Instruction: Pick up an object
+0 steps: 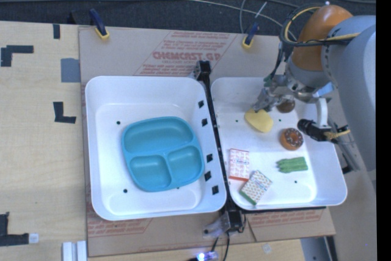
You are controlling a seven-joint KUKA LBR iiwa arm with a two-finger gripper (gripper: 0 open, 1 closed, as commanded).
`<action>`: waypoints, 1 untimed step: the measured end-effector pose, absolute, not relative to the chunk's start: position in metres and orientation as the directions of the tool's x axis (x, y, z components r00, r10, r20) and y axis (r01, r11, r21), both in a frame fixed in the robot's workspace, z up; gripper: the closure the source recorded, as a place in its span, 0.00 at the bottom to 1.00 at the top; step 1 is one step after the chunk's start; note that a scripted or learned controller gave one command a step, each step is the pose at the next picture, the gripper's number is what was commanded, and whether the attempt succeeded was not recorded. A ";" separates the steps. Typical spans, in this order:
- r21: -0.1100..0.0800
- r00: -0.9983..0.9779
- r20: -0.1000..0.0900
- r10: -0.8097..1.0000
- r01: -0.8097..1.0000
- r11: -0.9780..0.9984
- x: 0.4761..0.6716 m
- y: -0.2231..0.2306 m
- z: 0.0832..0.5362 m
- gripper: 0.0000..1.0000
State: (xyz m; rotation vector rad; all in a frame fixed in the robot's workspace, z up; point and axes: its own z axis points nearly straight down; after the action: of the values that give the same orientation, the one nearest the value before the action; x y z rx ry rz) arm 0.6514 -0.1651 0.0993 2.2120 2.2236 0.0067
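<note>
The arm (342,52) reaches into the right bin (324,192) at its 12 o'clock end. Its pincer (267,102) hangs just above the yellow piece (260,121); how wide it stands I cannot tell. Best to centre over that piece, clear of the donut (291,139) at 3 o'clock.

The grey two-finger gripper (266,102) overlaps the yellow foam wedge (261,121) at twelve o'clock; its fingertips are too small to read, and the grey arm (357,70) is cropped at three o'clock.
</note>
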 end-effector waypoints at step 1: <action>0.003 -0.001 -0.001 1.000 1.000 0.001 0.645 -0.170 0.157 1.00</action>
State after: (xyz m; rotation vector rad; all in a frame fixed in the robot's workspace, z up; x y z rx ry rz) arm 0.6447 -0.1704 0.1567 2.2190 2.2204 0.0019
